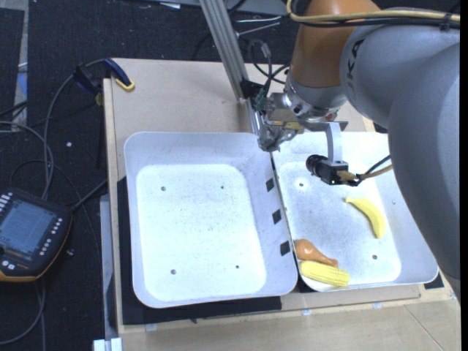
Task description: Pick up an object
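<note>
In the right bin (pixel 333 203) lie three toy foods. A yellow banana (pixel 368 215) rests near the right side. A yellow corn cob (pixel 325 273) lies at the front edge, touching an orange drumstick-shaped piece (pixel 314 252) just behind it. My gripper (pixel 272 139) hangs over the back end of the ridge between the two bins, well behind and left of all three objects. Nothing is visibly held in it. A black connector on a cable (pixel 327 168) dangles from the wrist above the right bin.
The left bin (pixel 197 225) is beside the gripper. A slanted aluminium post (pixel 223 35) rises just behind the gripper. A blue clamp (pixel 110 72) sits at the bench's back left corner, and a teach pendant (pixel 25 232) lies off the bench to the left.
</note>
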{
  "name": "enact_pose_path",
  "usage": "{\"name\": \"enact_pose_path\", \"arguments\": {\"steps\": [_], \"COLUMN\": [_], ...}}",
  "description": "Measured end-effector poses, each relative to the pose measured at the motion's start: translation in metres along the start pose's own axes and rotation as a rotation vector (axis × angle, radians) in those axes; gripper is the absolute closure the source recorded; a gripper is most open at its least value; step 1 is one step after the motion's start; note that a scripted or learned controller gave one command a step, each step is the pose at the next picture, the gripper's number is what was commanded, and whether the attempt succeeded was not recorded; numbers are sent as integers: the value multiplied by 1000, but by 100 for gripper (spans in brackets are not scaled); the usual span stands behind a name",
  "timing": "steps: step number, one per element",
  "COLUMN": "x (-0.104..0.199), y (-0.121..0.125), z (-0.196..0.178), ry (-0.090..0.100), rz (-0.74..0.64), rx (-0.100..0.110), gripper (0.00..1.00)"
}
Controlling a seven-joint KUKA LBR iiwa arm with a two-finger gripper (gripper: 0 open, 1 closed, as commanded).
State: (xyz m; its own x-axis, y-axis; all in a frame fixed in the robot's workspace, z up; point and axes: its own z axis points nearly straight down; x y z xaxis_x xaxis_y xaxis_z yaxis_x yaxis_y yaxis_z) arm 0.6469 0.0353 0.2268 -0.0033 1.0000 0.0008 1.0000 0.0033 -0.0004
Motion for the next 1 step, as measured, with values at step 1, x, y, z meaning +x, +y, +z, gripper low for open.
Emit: {"name": "enact_pose_path", "arguments": {"steps": [1], "x": [52], "y": [18], "z": [-10], "ry": [0], "rz": [-1], "rx": [-1], "gripper": [100]}}
